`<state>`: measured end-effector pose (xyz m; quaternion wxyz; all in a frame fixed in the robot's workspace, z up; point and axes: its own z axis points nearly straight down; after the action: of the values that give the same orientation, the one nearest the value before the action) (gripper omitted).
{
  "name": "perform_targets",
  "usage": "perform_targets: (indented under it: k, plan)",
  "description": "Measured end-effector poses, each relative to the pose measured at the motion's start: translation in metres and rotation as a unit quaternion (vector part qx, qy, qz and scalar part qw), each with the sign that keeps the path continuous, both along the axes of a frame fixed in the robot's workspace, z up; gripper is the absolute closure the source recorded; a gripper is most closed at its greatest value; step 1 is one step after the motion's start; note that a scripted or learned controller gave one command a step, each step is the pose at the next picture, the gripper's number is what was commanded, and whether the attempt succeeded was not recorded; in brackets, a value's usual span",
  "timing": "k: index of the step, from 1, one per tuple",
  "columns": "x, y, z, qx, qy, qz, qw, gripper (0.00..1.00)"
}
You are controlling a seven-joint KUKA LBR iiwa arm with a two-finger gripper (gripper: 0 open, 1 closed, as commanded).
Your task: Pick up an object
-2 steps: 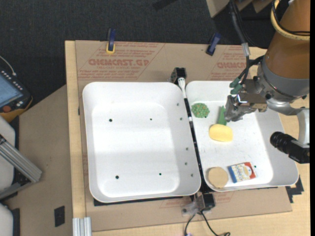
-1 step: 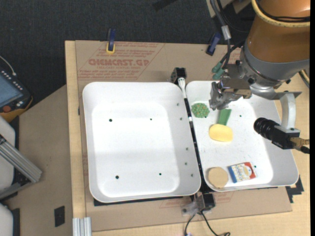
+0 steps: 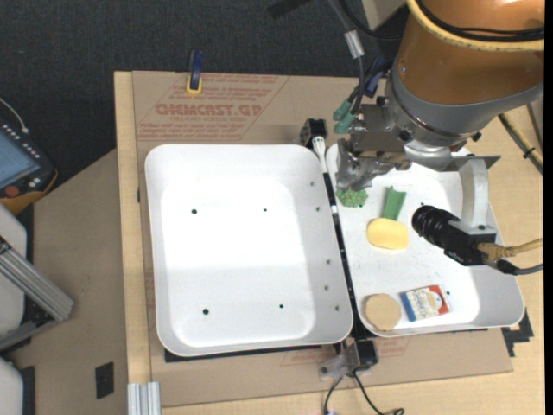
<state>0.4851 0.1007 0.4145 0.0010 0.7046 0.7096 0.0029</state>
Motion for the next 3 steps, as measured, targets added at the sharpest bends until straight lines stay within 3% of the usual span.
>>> perform_targets:
  k: [1,2,3]
  plan:
    - [-0.006,-0.032,-0.042,-0.0019,0.006,-0.005,1.0000,1.00]
    - [-0.006,-0.113,-0.042,-0.0024,0.003,-0.008,1.0000,1.00]
    - [0.008,-0.069,-0.052,-0.0009,0.004,-0.001,1.0000,1.00]
